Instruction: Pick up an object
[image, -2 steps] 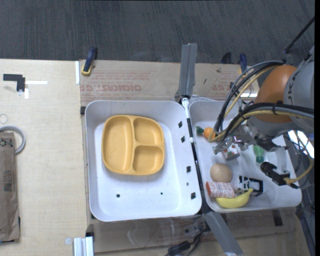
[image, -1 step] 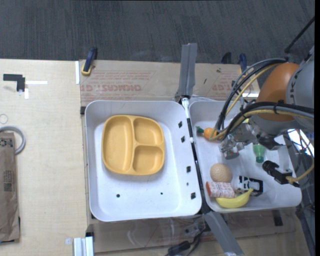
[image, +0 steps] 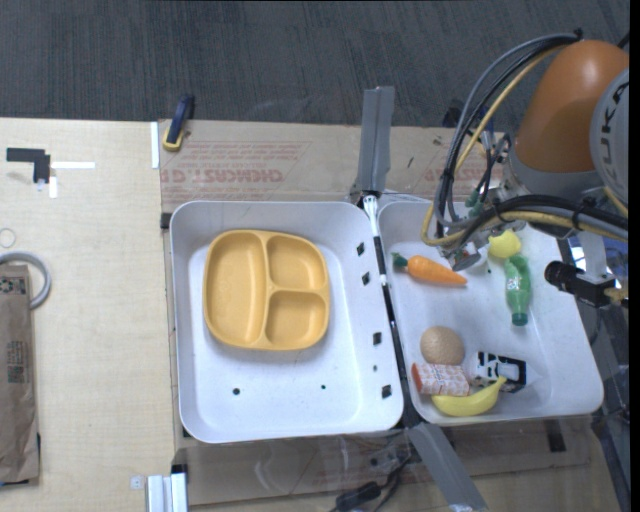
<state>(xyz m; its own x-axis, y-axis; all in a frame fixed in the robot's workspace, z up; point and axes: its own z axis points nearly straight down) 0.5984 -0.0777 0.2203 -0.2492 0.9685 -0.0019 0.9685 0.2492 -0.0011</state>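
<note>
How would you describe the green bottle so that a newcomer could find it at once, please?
Start at the right-hand white bin, under the arm's cables. Along its far right side lies the green bottle, just below a small yellow object. It is the only green, translucent item there; the carrot to its left is orange.

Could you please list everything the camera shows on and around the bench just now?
Shallow white plastic bins: two, white; left bin, right bin, side by side.
Yellow three-compartment plate: one, yellow, in the left bin.
Orange toy carrot: one, orange with a green top, right bin, far left.
Green plastic bottle: one, green, right bin, far side.
Small yellow object: one, yellow, just above the bottle.
Round tan ball: one, tan, right bin, near middle.
Pink-and-white striped block: one, below the ball.
Yellow toy banana: one, yellow, right bin's near edge.
Black-and-white object: one, beside the banana.
Robot arm: one, grey and orange, over the right bin's far side.
</note>
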